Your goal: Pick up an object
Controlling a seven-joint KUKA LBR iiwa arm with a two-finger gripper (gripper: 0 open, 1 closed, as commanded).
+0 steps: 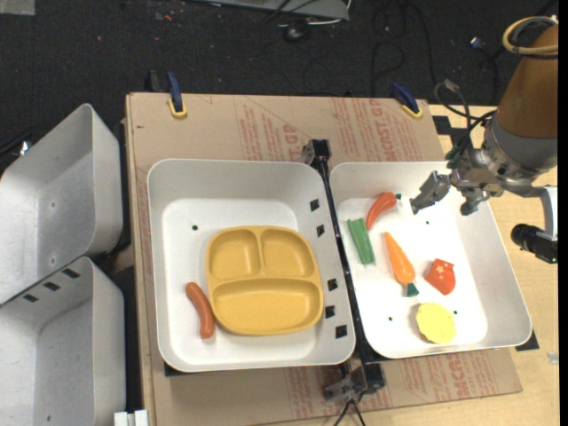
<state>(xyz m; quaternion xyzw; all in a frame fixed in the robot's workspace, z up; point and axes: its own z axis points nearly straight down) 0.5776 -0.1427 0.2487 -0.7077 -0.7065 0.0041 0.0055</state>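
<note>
Hand [450, 195] spread, holding nothing, above the right bin's [506, 264] upper right. Chili pepper [381, 207] lies just to its left; carrot [398, 260] lower left, apart.

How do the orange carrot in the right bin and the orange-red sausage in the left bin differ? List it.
The orange carrot has a green stem end and tapers to a point; the orange-red sausage is one colour with rounded ends. The carrot lies among other toy foods in the right bin; the sausage lies beside the yellow divided plate. Both are elongated and lie slanted.
</note>
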